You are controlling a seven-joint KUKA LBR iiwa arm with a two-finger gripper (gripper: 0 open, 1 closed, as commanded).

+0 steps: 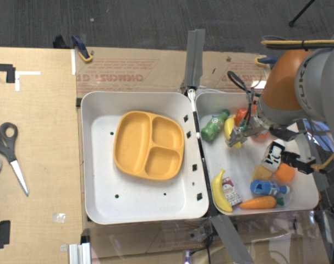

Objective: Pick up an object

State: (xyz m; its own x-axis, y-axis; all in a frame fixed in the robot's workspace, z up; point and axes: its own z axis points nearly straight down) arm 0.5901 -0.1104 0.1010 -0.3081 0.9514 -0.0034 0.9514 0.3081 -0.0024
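- Nearest the camera, along the front wall of the right bin point(315, 199), lie a carrot point(258, 203), a blue bottle point(268, 188) and a banana point(220, 192), with a small red-and-white packet point(230, 191) touching the banana.
- The grey arm point(315, 87), orange band above the wrist, reaches in from the right, and its gripper point(237, 138) sits low over the rear of the right bin, at a small yellow item point(229, 130) beside a green bottle point(213, 127).
- The step in hand appears to be the descent onto a pick; the yellow item looks the likely target, though no object can be seen lifted clear of the bin floor.
- Whether the gripper is spread or closed cannot be told from this view: the wrist and cabling mask it.
- The next move, by this reading, calls for a firm closure on the yellow item and a straight lift, keeping clear of the green bottle just beside it and the bin's dividing wall.
- A reddish-orange object point(242, 116) behind the gripper is largely hidden by cables, its identity unclear.
- A black-and-white box point(273, 155) and an orange ball point(285, 172) sit near the right wall, partly crowded by the arm's fittings.
- The left bin point(98, 191) holds a yellow divided plate point(149, 145).
- Scissors point(11, 155) lie on the worktop point(34, 202) at far left, cut off by the frame edge.
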